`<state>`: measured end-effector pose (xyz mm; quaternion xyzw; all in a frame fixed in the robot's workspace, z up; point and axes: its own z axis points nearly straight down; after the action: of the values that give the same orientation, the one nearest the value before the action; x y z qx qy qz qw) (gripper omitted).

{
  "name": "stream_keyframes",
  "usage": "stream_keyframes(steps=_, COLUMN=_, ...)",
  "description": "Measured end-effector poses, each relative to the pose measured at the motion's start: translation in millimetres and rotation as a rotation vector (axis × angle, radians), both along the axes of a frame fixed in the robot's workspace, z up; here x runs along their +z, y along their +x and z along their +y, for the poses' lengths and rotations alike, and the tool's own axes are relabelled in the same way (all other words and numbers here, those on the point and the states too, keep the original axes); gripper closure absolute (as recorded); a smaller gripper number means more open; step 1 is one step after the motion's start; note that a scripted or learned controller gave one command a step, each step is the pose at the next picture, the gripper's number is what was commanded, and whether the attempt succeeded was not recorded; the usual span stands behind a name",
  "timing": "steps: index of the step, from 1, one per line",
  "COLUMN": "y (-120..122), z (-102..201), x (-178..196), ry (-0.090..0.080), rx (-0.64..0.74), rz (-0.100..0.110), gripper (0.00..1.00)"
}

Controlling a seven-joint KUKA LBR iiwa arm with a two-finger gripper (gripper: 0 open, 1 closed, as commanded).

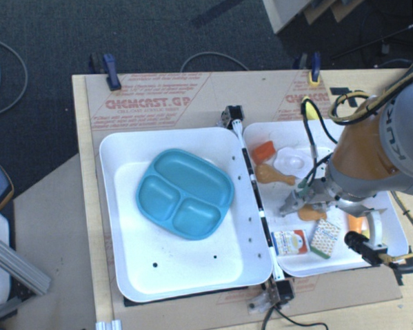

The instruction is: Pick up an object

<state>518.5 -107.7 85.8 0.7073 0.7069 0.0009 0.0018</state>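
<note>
My pincer (296, 203), its spread impossible to tell, hovers low in the right bin (397, 237) over an orange object (310, 213) among crowded clutter, so I might nudge neighbours or close on nothing.

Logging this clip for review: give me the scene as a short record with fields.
left bin: blue divided plate
right bin: orange block, tan wooden piece, small printed carton, patterned packet
arm: reaching in over right bin
tool: low among the right bin's items; grasp not discernible
</note>
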Motion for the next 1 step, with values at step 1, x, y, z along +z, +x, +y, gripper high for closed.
stream_keyframes(steps=1, y=1.3, z=-1.0, x=10.8, ry=-0.003, rx=-0.001, rz=-0.004, gripper=1.00)
